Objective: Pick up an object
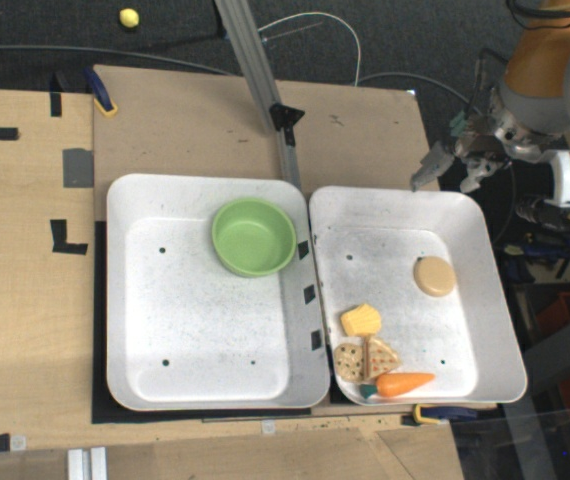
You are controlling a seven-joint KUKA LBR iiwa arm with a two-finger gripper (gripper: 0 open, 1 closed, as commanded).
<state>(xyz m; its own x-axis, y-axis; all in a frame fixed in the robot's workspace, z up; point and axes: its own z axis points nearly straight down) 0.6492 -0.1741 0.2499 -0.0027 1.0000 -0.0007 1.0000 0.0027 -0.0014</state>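
Spread open at the gripper (452,173), with nothing between the two grey fingers (427,170). Hangs over the far rim of the right bin (485,268), near its far corner, below the orange band of the arm (542,63).

Closest to the gripper, nearer the camera and almost straight below it in the view: a tan round bun (434,275), smooth, flat on the bin floor and apart from everything else. No long axis to speak of.

Further toward the camera and to the view's left of the gripper, in the near left corner of the same bin: a yellow block (361,320), chunky and roughly square. Just beyond it, touching or nearly so, speckled tan crackers (364,359) in a small heap. Against the near edge of the heap, an orange carrot (405,383), lying flat, long axis running across the view, thick end toward the view's left and tip toward the view's right.

Well apart from the gripper, to the view's left, in the left bin (135,298): a green bowl (253,236), round, upright, mouth up, close to that bin's far right corner.
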